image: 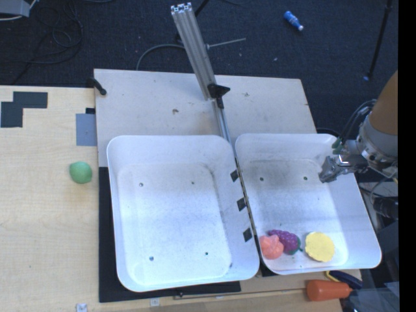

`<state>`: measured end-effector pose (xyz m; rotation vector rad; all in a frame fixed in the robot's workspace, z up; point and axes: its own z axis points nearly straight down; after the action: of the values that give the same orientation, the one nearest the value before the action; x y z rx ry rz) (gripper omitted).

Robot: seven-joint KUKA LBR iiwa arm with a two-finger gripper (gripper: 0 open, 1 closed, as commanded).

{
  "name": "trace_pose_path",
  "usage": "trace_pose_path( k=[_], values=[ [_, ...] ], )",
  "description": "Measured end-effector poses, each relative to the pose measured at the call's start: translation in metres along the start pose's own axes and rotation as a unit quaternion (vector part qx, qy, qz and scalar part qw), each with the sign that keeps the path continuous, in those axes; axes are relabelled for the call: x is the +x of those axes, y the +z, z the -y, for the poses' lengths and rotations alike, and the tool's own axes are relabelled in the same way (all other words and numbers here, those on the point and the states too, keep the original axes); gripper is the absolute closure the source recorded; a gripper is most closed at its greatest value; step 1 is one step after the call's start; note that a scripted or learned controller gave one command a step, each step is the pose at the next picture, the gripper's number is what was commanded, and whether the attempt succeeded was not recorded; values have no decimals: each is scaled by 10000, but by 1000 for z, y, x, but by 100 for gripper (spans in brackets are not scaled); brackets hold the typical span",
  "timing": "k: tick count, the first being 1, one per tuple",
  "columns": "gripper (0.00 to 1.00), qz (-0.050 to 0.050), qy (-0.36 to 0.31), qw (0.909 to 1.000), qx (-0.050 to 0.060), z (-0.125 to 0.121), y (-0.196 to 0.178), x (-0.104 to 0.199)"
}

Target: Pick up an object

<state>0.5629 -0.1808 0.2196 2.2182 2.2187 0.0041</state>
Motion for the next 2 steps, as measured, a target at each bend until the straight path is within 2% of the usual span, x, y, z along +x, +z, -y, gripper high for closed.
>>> trace_pose_path(
  k=[1,2],
  values=[
    [100,-4,2,10000,19,0,-16,0],
    [100,-10,-11,10000,29,4,-11,42]
  ],
)
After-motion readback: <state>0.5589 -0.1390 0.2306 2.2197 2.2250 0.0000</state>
